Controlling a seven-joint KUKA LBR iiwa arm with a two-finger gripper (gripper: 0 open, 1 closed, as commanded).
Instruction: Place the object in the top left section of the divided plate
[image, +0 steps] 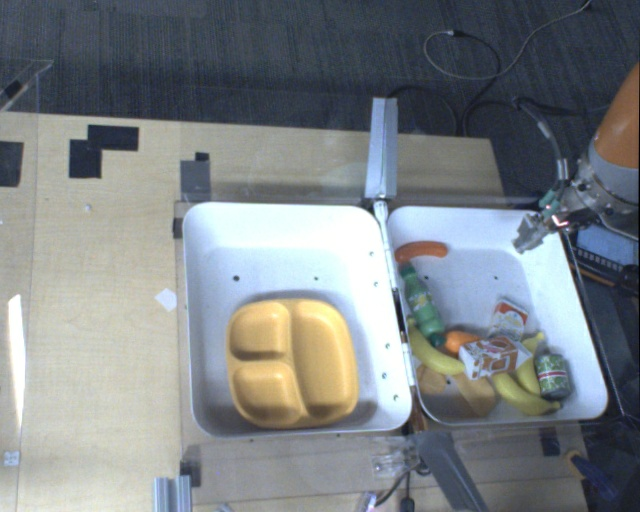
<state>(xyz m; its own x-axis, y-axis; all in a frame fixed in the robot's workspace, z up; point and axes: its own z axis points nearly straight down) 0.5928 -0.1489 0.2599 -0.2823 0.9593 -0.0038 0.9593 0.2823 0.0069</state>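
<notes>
**Still unpicked: arm at bin corner, plate waiting**

Largest first: worktop (100, 300), then left bin (210, 250) holding the yellow divided plate (293, 362); its top left section (258, 331) sits bare. Right bin (480, 270), beside the plate's bin, holds a heap: bananas (440, 357), carton (497, 356), can (551, 375), green bottle (422, 303), sausage (424, 250). Gripper (530, 235) hovers at that bin's far right corner; jaws' spacing cannot be told, nothing seen between them. Heap lies nearer the viewer and leftward of the jaws; which object is meant is unclear.
</notes>
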